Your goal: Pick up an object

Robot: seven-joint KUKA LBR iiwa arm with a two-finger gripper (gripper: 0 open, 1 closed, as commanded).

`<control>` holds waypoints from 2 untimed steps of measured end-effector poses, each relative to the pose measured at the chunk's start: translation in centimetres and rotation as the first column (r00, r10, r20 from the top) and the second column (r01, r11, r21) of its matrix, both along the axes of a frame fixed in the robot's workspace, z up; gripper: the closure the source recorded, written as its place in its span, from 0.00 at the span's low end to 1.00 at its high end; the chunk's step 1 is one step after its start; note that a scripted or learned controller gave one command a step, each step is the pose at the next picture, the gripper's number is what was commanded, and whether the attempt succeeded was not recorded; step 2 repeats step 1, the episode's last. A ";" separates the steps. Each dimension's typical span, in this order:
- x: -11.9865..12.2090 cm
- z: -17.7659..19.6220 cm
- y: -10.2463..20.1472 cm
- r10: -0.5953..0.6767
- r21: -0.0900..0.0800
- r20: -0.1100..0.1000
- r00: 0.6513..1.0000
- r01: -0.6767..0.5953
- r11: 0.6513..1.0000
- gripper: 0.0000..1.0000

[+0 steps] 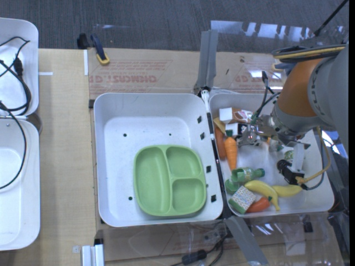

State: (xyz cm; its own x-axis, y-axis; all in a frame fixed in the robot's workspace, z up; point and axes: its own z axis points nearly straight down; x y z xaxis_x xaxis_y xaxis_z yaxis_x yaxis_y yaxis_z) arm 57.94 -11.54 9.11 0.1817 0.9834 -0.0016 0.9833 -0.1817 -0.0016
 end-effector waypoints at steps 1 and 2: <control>0.0 0.9 -0.1 -0.001 0.000 -0.002 1.000 0.001 1.000 1.00; 0.0 0.9 -0.1 -0.001 0.000 -0.002 1.000 0.001 1.000 1.00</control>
